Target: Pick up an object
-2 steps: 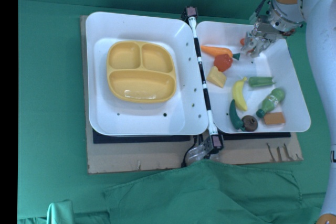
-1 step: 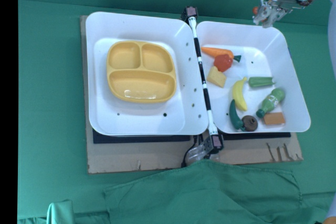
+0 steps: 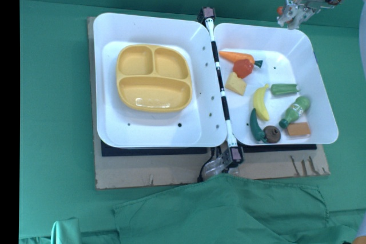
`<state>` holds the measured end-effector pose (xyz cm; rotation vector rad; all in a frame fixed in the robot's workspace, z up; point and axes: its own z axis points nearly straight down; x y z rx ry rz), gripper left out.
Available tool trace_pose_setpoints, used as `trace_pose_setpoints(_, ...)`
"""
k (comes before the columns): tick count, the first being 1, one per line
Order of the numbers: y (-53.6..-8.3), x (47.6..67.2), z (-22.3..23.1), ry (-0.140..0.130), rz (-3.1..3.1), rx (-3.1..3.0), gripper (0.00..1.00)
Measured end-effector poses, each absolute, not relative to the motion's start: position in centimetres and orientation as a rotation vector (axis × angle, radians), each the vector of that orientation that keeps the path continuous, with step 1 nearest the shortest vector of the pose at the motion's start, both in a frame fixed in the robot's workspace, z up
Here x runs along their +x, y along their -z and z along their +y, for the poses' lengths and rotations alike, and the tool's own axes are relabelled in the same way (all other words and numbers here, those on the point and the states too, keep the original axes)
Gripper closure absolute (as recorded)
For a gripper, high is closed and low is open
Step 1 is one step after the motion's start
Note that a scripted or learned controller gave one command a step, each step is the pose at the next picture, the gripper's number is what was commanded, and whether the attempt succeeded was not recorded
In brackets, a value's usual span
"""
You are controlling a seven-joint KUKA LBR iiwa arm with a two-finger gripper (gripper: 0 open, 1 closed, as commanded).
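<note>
Yellow divided plate point(image 3: 153, 78) fills the left bin point(image 3: 108, 31). Right bin point(image 3: 320, 123): carrot point(image 3: 235, 56), banana point(image 3: 261, 102), green bottle point(image 3: 295, 111), cheese wedge point(image 3: 235, 83). Gripper point(image 3: 289, 15) upper right, above the rim; jaw state cannot be told.

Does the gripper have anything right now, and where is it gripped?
Cannot be told. The gripper hangs over the right bin's far rim; something small and orange-red shows at its tip, too small to identify.

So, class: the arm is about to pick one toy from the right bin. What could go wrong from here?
1. The carrot, red piece and cheese wedge sit touching, so a grab there may catch two or knock one aside.
2. The green bottle lies tilted on an orange block; it might roll.
</note>
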<state>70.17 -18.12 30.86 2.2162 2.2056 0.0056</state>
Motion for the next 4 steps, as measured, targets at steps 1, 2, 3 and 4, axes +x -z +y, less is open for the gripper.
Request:
trace_pose_setpoints(1,-32.3,70.2,-18.2,-0.007,2.197,2.214,1.0)
trace_pose_setpoints(2,-33.7,70.3,-18.3,-0.009,2.19,2.212,1.0)
trace_pose_setpoints(3,-35.2,70.4,-18.4,-0.011,2.182,2.209,1.0)
trace_pose_setpoints(4,-25.6,70.0,-18.7,0.006,2.219,2.227,1.0)
